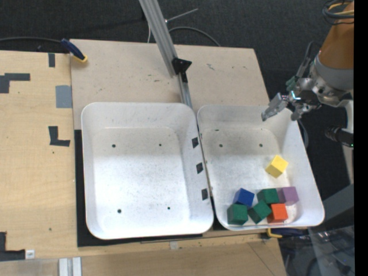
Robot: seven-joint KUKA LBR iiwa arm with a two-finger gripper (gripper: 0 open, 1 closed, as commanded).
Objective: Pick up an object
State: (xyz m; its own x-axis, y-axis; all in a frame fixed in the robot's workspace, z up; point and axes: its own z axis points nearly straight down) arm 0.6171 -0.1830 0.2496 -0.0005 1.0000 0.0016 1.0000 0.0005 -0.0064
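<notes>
Light wood bench top [34,171] on the left with grey and dark tape marks [63,96], a paler board [138,68] laid under the bins' far side. Dark carpet-like floor [69,10] runs along the top, with thin cables [190,33] trailing over it. Slanted aluminium rail [158,25] comes down from the top centre; lighting is even, no hard shadows.

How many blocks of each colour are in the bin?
In the right bin:
Green blocks: 3
Yellow block: 1
Blue block: 1
Orange block: 1
Purple block: 1
Total: 7
</notes>
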